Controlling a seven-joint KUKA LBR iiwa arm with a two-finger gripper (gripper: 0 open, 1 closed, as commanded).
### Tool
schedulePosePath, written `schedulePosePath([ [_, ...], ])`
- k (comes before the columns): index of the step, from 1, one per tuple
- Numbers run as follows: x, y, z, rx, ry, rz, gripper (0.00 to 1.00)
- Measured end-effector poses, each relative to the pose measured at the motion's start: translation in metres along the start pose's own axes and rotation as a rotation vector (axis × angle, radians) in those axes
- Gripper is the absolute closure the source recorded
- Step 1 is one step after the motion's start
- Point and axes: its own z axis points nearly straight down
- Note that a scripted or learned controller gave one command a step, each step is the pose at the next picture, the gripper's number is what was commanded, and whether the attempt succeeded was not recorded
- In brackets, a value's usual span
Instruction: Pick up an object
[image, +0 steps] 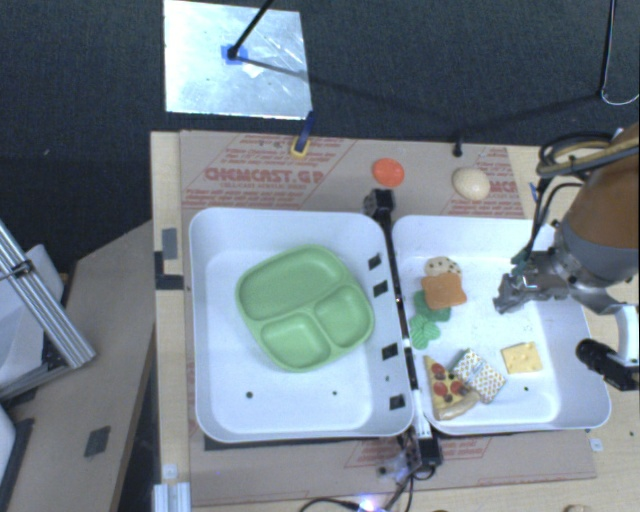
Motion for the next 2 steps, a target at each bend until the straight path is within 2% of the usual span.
schedulePosePath([
  [1, 0.046, -0.004, -0.011, -0.001, 0.0, -0.001, 1.0],
  [2, 0.1, -0.018, -0.016, 0.0, 0.001, -0.001, 1.0],
])
